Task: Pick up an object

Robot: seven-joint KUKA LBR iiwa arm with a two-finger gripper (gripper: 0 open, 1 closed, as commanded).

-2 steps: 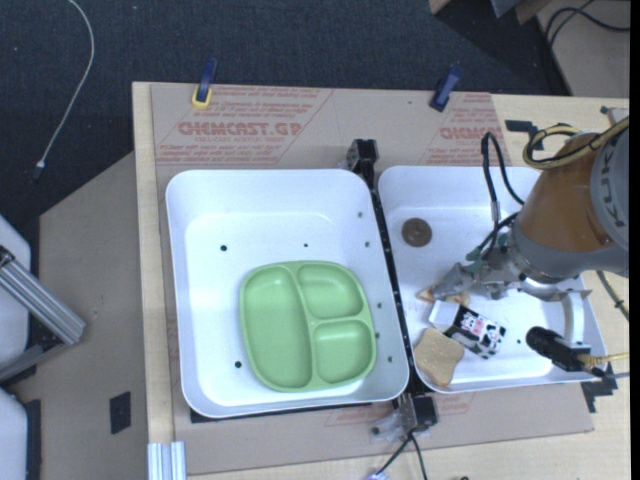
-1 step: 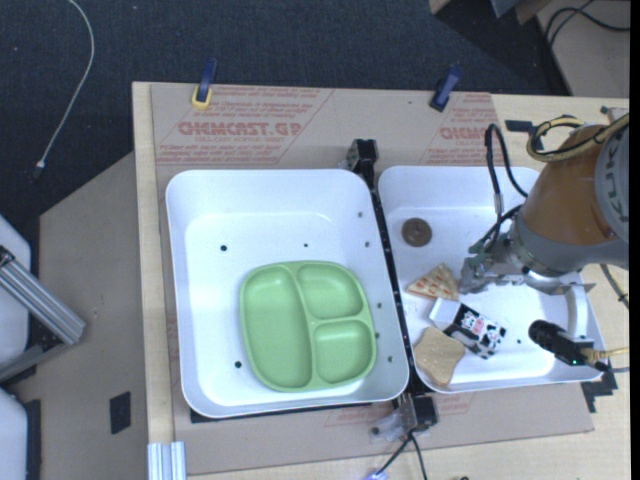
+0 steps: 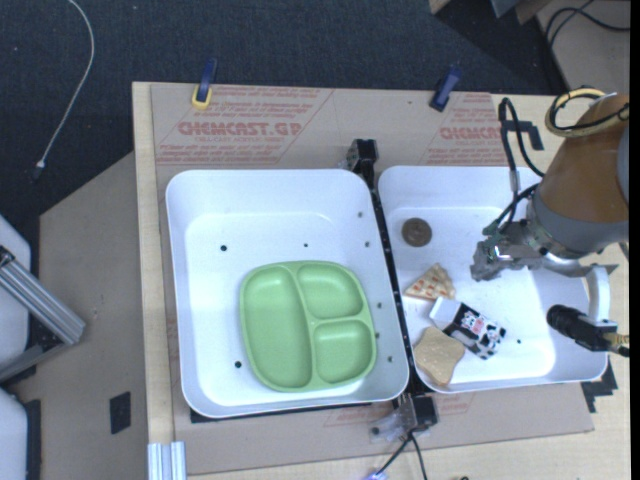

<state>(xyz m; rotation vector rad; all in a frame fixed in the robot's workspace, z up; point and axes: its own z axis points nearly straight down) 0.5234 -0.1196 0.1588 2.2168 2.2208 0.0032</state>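
Observation:
The right bin (image 3: 560, 368) holds a small round brown piece (image 3: 417, 232) near its far left. A pizza-like wedge (image 3: 428, 285) lies by the left wall, with a black and white toy (image 3: 472, 328) and a tan bread slice (image 3: 438, 356) at the near left. My gripper (image 3: 488, 259) hangs over the middle of this bin, right of the wedge and beyond the black and white toy. Nothing is seen held in it.
A green divided plate (image 3: 305, 323) lies in the left bin (image 3: 200, 218). The grey and orange arm (image 3: 590, 188) covers the right bin's far right side. Black cables (image 3: 515, 138) loop above it, and a black divider clip (image 3: 362, 154) sits between the bins.

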